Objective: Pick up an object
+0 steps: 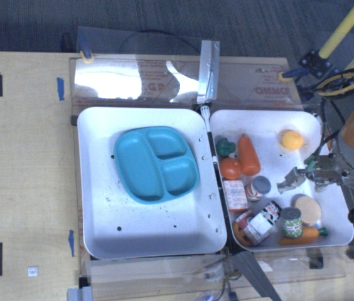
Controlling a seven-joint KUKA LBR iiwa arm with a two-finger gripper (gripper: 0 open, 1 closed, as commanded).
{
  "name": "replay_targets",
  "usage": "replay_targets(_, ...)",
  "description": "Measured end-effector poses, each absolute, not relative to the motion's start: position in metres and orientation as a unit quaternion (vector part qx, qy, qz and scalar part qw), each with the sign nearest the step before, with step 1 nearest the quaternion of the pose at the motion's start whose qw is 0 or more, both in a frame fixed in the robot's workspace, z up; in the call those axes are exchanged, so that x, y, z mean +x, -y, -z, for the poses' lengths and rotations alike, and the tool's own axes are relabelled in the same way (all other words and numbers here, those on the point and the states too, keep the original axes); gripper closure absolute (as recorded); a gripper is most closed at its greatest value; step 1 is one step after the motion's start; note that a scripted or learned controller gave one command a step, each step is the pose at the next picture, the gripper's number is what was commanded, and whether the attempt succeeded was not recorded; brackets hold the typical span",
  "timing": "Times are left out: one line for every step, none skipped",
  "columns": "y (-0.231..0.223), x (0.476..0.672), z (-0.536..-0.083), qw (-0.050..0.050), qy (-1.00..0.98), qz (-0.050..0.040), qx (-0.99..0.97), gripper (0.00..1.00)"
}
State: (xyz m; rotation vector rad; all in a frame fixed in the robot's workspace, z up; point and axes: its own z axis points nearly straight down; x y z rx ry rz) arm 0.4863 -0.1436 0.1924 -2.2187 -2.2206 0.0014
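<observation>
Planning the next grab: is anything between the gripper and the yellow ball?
Nothing visible. The gripper hangs over bare floor of the right bin, and the yellow ball lies beyond it with open white floor between.

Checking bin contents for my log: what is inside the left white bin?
The left white bin holds one blue divided plate, lying flat, with small dark specks on the floor around it. Whatever lies beneath the plate is covered and cannot be seen.

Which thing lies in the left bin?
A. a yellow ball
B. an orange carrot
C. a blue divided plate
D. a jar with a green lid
C: the blue divided plate lies alone in the left bin, while the yellow ball, the jar with a green lid and the orange carrot are all in the right bin.
</observation>
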Motion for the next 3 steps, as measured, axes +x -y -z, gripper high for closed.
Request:
replay_targets(0.165, 0.528, -0.112, -0.002, 0.711, 0.0012, -0.704, 0.00)
replay_targets(0.183, 0.547, -0.086, -0.002, 0.702, 0.0012, -0.712, 0.00)
replay_targets(0.190, 0.561, -0.087, 0.003, 0.618, 0.0032, -0.786, 0.00)
